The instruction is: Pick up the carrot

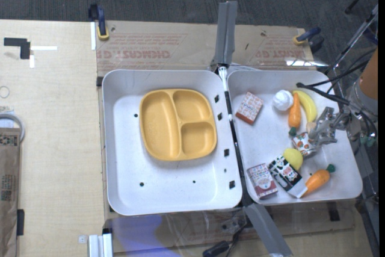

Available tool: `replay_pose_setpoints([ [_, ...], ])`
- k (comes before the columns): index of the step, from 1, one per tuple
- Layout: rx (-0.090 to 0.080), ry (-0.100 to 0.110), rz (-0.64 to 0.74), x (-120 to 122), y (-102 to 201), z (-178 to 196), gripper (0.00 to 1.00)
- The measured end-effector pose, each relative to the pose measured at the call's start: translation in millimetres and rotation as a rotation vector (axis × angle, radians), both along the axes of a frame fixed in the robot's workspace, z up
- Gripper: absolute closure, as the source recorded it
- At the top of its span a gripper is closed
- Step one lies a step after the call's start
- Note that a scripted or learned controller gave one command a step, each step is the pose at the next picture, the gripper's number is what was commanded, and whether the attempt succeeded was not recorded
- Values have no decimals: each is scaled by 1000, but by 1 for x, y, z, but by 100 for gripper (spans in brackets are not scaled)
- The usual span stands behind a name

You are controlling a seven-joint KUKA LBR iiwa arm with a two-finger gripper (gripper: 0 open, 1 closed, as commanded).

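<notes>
An orange carrot [317, 179] with a green top lies near the front right corner of the right bin [264, 144]. A second orange carrot-like piece [294, 110] lies upright in the picture beside a yellow banana [308, 106] at the back of that bin. My gripper [320, 129] hangs over the right side of the right bin, between the two orange pieces. It is just right of a small red-and-white item [301, 142]. It is apart from both carrots and I see nothing held in it.
The right bin also holds a white ball [281, 99], a small box [249, 108], a lemon [293, 157], a black-and-white carton [285, 172] and a red packet [261, 180]. A yellow divided plate [178, 124] sits in the left bin [120, 147]. Cables run at the right.
</notes>
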State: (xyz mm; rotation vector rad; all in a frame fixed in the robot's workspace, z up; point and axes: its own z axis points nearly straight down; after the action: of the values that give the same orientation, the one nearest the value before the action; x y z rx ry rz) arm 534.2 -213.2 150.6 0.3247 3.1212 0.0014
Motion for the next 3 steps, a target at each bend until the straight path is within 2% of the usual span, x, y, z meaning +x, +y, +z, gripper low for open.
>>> replay_pose_setpoints([
  [1,0,2,167,-40,9,33,100],
  [2,-2,-2,699,4,19,66,100],
  [3,-1,-2,815,33,10,74,100],
])
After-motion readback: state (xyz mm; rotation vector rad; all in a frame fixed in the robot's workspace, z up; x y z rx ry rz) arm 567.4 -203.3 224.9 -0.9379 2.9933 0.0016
